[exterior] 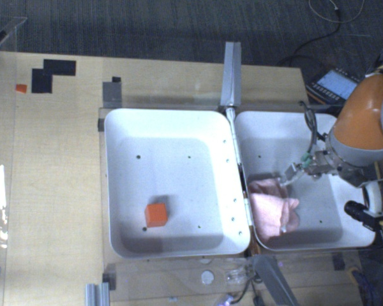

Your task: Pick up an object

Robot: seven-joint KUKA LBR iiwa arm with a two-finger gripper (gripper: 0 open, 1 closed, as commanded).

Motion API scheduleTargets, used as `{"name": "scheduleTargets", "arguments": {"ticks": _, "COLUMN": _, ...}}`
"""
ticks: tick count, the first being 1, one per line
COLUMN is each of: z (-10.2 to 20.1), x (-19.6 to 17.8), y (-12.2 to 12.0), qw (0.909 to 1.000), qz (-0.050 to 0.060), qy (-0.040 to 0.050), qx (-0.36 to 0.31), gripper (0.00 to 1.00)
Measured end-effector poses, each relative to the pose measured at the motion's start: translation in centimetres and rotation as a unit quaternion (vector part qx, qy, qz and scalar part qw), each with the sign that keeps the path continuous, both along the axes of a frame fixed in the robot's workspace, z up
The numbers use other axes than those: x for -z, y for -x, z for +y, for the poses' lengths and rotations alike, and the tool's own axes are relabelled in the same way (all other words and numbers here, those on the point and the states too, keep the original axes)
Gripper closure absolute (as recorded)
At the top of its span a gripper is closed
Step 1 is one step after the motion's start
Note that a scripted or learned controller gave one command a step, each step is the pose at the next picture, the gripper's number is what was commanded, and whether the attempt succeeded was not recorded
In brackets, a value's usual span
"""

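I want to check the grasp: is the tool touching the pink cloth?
Cannot tell. In the camera view the tool meets the upper edge of the pink cloth in the right bin, but contact is unclear.

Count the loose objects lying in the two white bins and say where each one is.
2. An orange block lies in the left bin, near its front left. A pink cloth lies in the right bin, against its left wall, just below the gripper. The arm may hide more.

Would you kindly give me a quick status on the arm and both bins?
Gripper low in right bin, at pink cloth's top edge. No grasp visible. Orange block in left bin, untouched.
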State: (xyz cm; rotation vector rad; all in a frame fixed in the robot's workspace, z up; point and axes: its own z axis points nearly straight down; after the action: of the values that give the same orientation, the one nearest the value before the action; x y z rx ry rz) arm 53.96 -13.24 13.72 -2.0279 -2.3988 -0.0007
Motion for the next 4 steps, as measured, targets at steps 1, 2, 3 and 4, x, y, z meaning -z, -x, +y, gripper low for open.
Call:
{"name": "scheduleTargets", "arguments": {"ticks": 1, "z": 2.6, "x": 4.6, "y": 1.3, "qw": 0.9994, "qz": -0.01, "qy": 0.0026, "qx": -0.034, "gripper": 0.0}}
{"name": "scheduleTargets", "arguments": {"ticks": 2, "z": 6.1, "x": -4.6, "y": 5.0, "qw": 1.0, "qz": -0.002, "qy": 0.0004, "qx": 0.0, "gripper": 0.0}}
{"name": "scheduleTargets", "arguments": {"ticks": 3, "z": 4.0, "x": 4.7, "y": -0.2, "qw": 0.9996, "qz": -0.008, "qy": 0.0004, "qx": 0.027, "gripper": 0.0}}
{"name": "scheduleTargets", "arguments": {"ticks": 4, "z": 3.2, "x": 4.6, "y": 1.7, "qw": 0.9989, "qz": -0.012, "qy": 0.0016, "qx": -0.046, "gripper": 0.0}}
